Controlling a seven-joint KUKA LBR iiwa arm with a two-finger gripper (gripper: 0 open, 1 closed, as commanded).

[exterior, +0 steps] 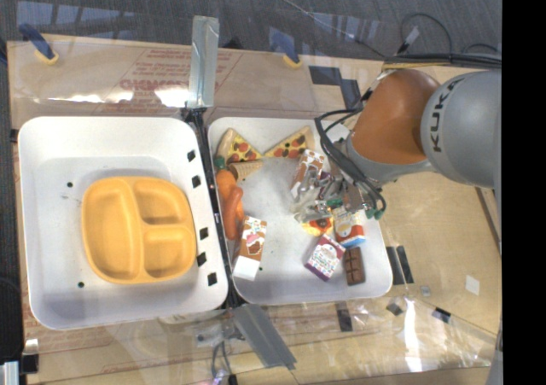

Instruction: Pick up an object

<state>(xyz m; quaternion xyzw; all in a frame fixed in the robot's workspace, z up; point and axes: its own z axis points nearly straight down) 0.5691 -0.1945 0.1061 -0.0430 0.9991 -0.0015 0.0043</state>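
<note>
My gripper (320, 197) reaches down into the right bin (281, 285), low over a cluster of small items near its right side. Around it lie a purple carton (323, 259), a brown chocolate bar (354, 266), a red and white can (347, 228) and a small orange piece (319, 223). Two pizza slices (237, 149) (291, 147) lie at the bin's far edge. An orange carrot (230, 202) lies along the left wall, with an ice cream bar box (252, 238) and a white block (246, 268) below it. The arm's wrist hides part of the cluster.
The left bin (51, 289) holds a yellow divided tray (136, 228). A metal clamp (202, 63) stands at the divider between the bins. Cables (444, 57) run over the bench at the upper right. The grey and orange arm (426, 123) overhangs the right bin's right wall.
</note>
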